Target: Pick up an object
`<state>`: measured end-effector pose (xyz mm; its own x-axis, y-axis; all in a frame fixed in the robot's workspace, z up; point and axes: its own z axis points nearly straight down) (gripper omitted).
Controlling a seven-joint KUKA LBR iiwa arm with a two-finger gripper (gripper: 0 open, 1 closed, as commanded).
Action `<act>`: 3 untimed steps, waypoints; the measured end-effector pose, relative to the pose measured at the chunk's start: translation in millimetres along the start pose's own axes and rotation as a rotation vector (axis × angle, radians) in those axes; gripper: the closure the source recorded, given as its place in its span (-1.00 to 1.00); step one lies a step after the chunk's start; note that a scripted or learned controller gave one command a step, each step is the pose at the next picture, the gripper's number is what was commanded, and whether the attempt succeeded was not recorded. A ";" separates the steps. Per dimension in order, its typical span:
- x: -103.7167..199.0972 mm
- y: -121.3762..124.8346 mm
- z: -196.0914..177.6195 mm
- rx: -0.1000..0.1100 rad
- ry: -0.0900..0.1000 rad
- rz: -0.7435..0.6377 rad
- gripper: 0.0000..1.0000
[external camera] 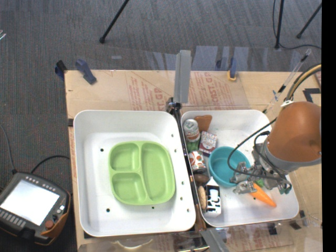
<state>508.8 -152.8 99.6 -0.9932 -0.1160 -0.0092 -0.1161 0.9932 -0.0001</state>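
Observation:
My gripper hangs low over the right bin, near its front right corner, under the orange wrist band. An orange carrot lies just below and to the right of it, its tip pointing to the front right. The carrot's upper end is partly hidden by the gripper body, so I cannot tell whether they touch. A teal bowl sits right beside the gripper on its left.
The right bin also holds a tin can, a brown item, a red and white packet, a small can and a black-and-white box. A green divided plate lies in the left bin.

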 end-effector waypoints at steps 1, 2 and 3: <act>-26.5 -14.2 7.9 0.004 -0.001 0.142 1.00; -24.1 -12.1 12.2 -0.001 0.008 0.140 -1.00; 27.3 0.2 12.4 -0.001 0.010 0.258 -1.00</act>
<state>481.7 -155.8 87.0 -0.9900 0.1411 0.0013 0.1411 0.9900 0.0017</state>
